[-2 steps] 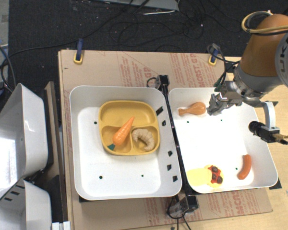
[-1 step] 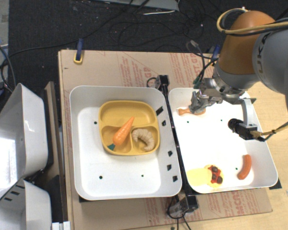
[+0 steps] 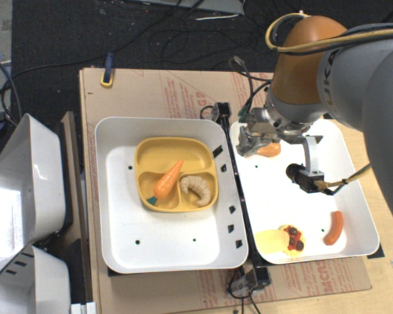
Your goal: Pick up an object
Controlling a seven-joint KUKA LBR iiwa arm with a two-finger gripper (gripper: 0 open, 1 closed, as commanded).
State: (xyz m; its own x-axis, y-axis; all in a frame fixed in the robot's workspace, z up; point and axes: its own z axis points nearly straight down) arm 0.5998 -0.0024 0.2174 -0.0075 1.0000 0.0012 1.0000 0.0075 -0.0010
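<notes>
My gripper (image 3: 251, 144) hangs low over the far left corner of the right bin (image 3: 354, 175), under the arm's orange band. A small orange piece (image 3: 270, 150) lies on the bin floor just to the right of the gripper, touching or nearly touching it. An orange-red sausage (image 3: 334, 228) rests near the bin's right front corner. A pale yellow slice with dark red bits (image 3: 281, 239) sits at the front edge. In the left bin (image 3: 118, 234) a yellow divided plate (image 3: 150, 152) holds a carrot (image 3: 168, 179) and a pale curled shrimp (image 3: 197, 189).
A black fitting on a cable (image 3: 304, 176) hangs over the middle of the right bin. The ridge between the two bins (image 3: 236, 188) carries black clips. Both bins stand on a cardboard sheet (image 3: 164, 87); white containers (image 3: 23, 175) stand at the far left.
</notes>
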